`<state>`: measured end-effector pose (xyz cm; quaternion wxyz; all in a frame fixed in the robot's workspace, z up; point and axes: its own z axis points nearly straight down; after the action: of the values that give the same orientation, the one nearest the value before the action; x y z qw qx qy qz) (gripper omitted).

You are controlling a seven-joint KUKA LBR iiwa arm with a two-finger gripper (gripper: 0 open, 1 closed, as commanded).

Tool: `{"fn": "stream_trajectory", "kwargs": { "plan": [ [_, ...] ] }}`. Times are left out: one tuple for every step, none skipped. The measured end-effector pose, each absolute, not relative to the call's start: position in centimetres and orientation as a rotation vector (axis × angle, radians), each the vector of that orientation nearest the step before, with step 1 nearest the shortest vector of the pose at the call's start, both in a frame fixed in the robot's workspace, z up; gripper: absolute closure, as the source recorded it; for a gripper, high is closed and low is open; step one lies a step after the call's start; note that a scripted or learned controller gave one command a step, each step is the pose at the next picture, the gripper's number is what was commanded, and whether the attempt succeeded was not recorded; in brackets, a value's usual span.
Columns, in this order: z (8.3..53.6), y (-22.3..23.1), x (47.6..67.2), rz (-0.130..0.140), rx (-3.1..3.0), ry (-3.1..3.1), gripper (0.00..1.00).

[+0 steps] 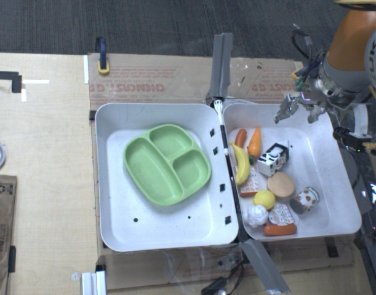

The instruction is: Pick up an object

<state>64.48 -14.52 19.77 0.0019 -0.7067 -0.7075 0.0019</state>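
The right bin (326, 165) holds several toy foods: a yellow banana (241, 163), an orange carrot (255, 141), a red sausage (240, 137), a black-and-white cube (274, 157), a tan round bun (281, 185), a yellow lemon (264, 199), a white crumpled ball (257, 214), a red hot dog (280, 229) and a small patterned cup (306, 198). My gripper (300, 107) hangs above the bin's far edge, apart from all of them, fingers spread, with nothing between them.
The left bin (114, 183) holds a green divided plate (167, 163). A grey divider post (221, 66) stands between the bins at the back. Cardboard lies behind the bins, and a blue-yellow clamp (101, 57) sits at the far left.
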Motion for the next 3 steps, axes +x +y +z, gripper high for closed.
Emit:
{"fn": "stream_trajectory", "kwargs": {
  "plan": [
    [10.3, -12.0, 64.5, 0.003, -1.935, -2.472, 0.0],
    [9.0, -11.7, 60.9, 0.003, -1.852, -2.534, 0.0],
    [9.7, -11.9, 60.9, 0.004, -1.858, -2.527, 1.0]
  ]
}}
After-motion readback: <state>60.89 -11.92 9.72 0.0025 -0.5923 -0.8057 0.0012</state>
